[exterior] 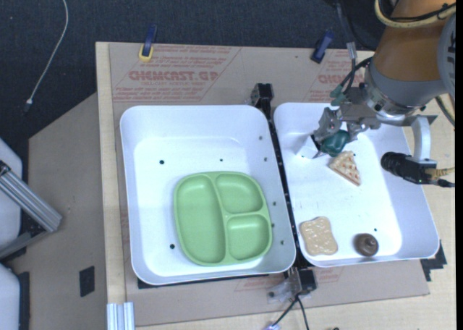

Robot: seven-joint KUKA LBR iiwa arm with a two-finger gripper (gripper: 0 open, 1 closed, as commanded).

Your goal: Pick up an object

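Note:
My gripper [327,138] hangs low over the back left part of the right bin [405,205], under the grey wrist and orange band. A small teal object [336,142] shows right at the gripper's tip, partly covered by it. I cannot make out whether it is held. Just in front of it lies a tan wedge-shaped slice [346,168]. Near the bin's front edge lie a beige toast-like piece [318,236] and a small brown doughnut [367,244].
The left bin [145,176] holds a green divided plate [223,217]. A black divider with clamps runs between the bins. A black cylinder on a cable [406,167] sticks in over the right bin's right side. Blue clamps sit on the cardboard at the back.

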